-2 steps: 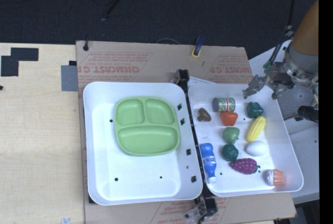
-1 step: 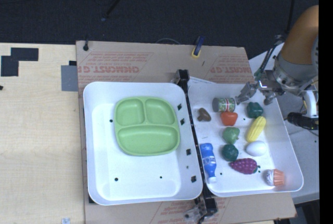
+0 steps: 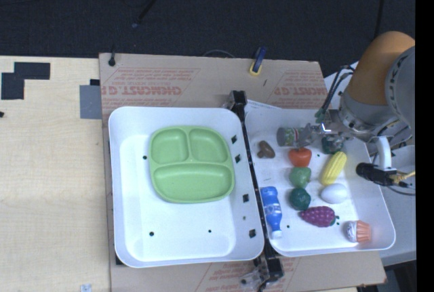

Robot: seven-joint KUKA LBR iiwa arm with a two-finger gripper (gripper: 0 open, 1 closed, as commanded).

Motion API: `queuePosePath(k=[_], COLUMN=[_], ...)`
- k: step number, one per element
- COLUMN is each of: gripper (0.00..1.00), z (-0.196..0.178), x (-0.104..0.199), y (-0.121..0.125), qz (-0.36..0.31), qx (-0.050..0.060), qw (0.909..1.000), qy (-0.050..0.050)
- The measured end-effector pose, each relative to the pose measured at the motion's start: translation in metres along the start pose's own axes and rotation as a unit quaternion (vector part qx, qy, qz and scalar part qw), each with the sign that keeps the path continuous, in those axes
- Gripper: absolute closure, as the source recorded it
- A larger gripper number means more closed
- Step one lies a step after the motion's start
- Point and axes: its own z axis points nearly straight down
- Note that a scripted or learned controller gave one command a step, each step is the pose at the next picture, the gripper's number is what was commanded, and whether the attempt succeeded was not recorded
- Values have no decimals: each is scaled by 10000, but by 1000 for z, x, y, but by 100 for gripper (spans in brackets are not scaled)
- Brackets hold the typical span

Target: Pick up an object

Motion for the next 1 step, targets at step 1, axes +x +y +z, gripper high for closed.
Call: queuePosePath(k=[1], gripper=[0], z=[32], x=[6], y=[3], qz=[-19], qx=[-46], qw=[10000], qy=[21])
